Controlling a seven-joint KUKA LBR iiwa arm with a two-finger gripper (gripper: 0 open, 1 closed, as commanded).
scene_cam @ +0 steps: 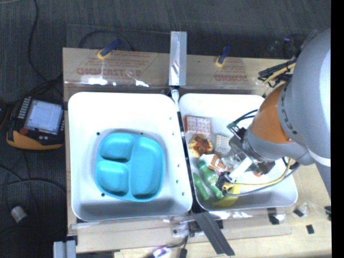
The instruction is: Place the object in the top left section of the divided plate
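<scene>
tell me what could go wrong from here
The items in the right bin lie packed together beside the gripper, so it could catch two at once, or none.
The divided plate sits in the left bin; a loosely held item might drop on the way.
Its top left section is small, so a release could miss.

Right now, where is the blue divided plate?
The plate lies mid-floor in the left bin, on the camera view's left side, beside the cluttered right bin.
</scene>
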